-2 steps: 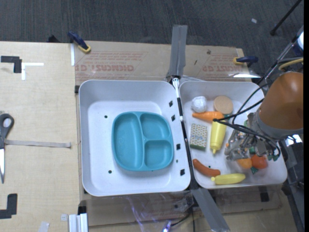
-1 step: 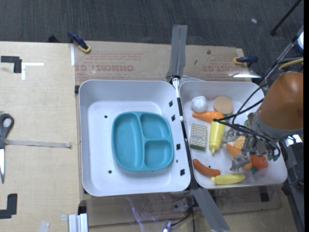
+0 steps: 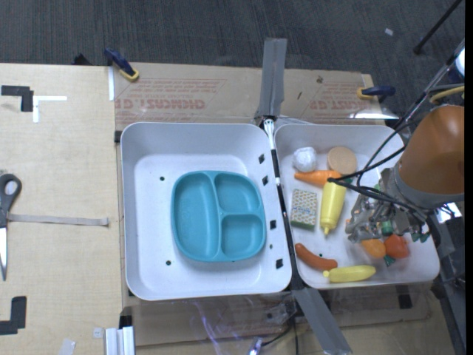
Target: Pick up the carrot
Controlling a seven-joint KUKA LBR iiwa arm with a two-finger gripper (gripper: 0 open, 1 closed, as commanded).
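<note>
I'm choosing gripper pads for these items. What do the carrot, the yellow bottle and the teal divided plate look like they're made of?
Carrot: probably moulded plastic toy food, even orange, smooth.
Yellow bottle: likely plastic too, uniform colour with a soft sheen.
Teal plate: seemingly hard plastic, a one-piece moulding with rounded dividers and a matte to satin finish.
All judged on look alone.

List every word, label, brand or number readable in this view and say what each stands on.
Red lettering on the cardboard sheet behind the bins: it appears upside down and mirrored, too blurred to read with confidence.
Second red print on the cardboard behind the right bin: also blurred, unreadable.
Green-and-white box in the right bin: patterned face, no legible text.
</note>
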